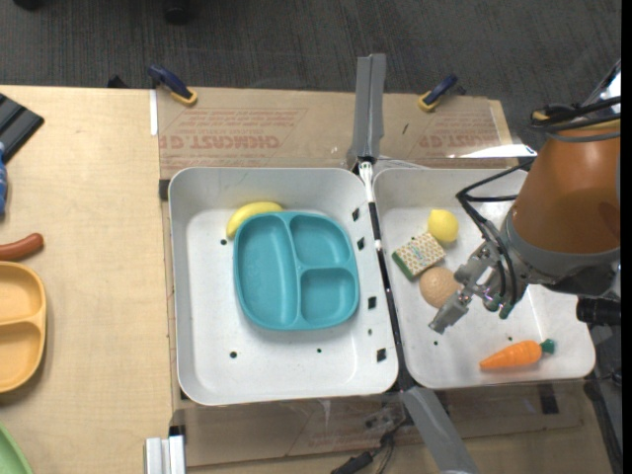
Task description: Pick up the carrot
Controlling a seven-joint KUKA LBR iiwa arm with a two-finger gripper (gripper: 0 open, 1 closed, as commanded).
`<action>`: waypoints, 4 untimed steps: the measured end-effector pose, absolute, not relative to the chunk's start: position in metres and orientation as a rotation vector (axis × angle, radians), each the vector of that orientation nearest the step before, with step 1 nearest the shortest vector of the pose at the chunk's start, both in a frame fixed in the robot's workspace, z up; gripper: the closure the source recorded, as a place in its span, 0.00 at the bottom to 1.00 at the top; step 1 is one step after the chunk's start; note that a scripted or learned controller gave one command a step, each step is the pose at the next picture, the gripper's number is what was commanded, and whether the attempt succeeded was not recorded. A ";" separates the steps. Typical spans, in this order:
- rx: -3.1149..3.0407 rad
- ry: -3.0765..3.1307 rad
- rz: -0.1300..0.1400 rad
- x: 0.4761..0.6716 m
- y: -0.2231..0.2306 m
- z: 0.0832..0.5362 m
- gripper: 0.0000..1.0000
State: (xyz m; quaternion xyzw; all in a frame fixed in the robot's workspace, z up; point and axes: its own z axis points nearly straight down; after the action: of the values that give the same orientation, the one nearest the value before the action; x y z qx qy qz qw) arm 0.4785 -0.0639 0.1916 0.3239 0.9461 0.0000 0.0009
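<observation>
The orange carrot (513, 355) with a green stem end lies in the right bin (578, 361) near its front right corner, pointing left. My gripper (470, 310) hangs over the middle of the same bin, up and left of the carrot and apart from it. It stands open with nothing between its fingers. One fingertip (443, 320) sits just beside a tan egg-like ball (435, 286).
A yellow lemon (443, 225) and a green-edged sponge (419, 254) lie at the back of the right bin. The left bin (197, 344) holds a teal divided plate (294, 269) and a yellow banana (252, 212) behind it. An orange plate (18, 329) sits on the bench at far left.
</observation>
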 end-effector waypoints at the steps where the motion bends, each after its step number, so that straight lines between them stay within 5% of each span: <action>1: 0.814 3.031 -0.001 0.479 -0.139 0.244 0.00; 2: 0.802 3.037 0.001 0.478 -0.126 0.094 0.00; 3: 0.764 3.045 0.001 0.479 -0.052 0.192 0.00; 4: 0.732 3.051 -0.001 0.479 -0.115 0.208 0.00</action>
State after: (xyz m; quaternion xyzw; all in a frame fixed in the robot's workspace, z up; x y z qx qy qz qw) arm 0.4786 -0.1149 0.2082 0.2334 0.9724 -0.0002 0.0019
